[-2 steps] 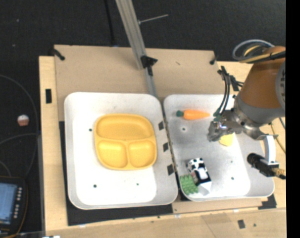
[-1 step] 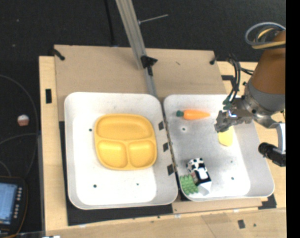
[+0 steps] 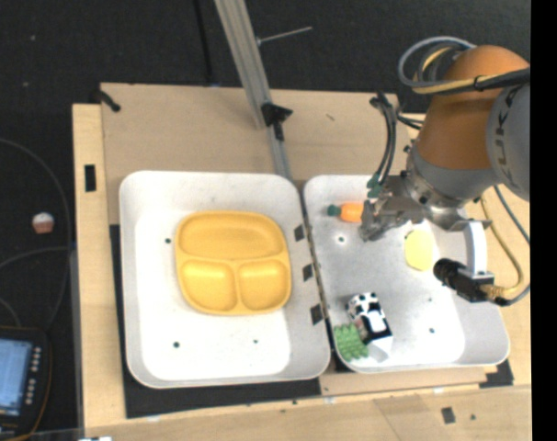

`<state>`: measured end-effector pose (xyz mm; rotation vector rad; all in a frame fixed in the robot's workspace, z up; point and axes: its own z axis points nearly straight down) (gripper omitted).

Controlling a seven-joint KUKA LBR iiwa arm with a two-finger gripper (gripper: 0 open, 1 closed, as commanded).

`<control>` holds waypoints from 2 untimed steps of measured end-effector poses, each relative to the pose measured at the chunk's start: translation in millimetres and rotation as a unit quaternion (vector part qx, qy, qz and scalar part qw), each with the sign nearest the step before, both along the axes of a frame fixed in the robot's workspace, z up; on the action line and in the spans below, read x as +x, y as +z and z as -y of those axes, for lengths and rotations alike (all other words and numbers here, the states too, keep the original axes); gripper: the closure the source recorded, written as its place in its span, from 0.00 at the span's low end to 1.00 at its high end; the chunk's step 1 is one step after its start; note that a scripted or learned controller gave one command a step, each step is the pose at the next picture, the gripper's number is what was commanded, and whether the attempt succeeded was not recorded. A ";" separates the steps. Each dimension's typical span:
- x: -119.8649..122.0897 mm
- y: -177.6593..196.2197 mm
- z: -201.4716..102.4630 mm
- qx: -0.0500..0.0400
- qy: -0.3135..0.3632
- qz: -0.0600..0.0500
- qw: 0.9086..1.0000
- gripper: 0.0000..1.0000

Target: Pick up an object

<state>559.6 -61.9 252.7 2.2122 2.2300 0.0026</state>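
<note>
Your bench (image 3: 196, 136) carries two shallow white bins side by side, the left bin (image 3: 150, 338) and the right bin (image 3: 444, 338), their inner edges touching. You see the grey arm (image 3: 462, 127) with its orange band reaching in from the right, over the upper part of the right bin. In the left bin lies a yellow divided tray (image 3: 233, 262), roughly central and flat. You'll find the gripper (image 3: 375, 220) low over the upper left part of the right bin, just beside an orange carrot-like toy (image 3: 349, 212) that lies at its left; whether it is apart or together cannot be told. A pale yellow object (image 3: 419, 249) lies just right of the gripper. Near the bin's lower left corner you have a black-and-white toy (image 3: 370, 314) touching a green block (image 3: 350, 341)
</note>
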 end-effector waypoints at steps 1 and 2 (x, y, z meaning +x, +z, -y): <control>10.7 -13.7 -50.7 -0.001 -0.001 -0.001 1.000 1.00; 24.6 -5.6 -110.4 0.001 0.001 0.000 1.000 1.00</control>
